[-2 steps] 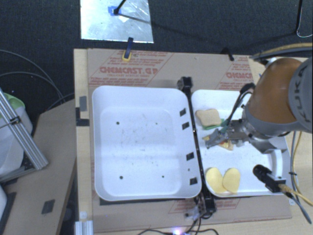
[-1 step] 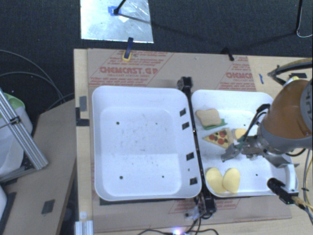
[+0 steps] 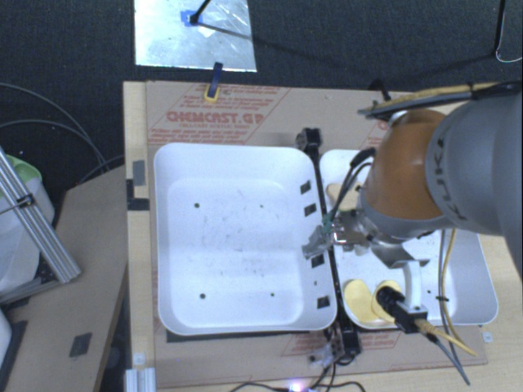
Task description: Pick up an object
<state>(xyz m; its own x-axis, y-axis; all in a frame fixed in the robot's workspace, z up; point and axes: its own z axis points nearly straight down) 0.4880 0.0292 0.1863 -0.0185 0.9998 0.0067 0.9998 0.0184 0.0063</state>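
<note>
My gripper [image 3: 317, 245] hangs low over the divider between the two bins, at the right bin's left edge. The grey arm with its orange band [image 3: 409, 174] covers most of the right bin [image 3: 482, 300]. A pale yellow round object [image 3: 360, 300] lies in the right bin's near left corner, just below and right of the gripper. Near the same bin's far left wall a small cream object [image 3: 333, 192] peeks out from behind the arm. Nothing can be made out between the gripper's tips.
The left bin [image 3: 237, 243] shows its white floor with a few dark specks. Black clips [image 3: 309, 188] line the divider. Both bins rest on a cardboard sheet [image 3: 245, 109]; a metal frame [image 3: 33, 227] stands off the bench at left.
</note>
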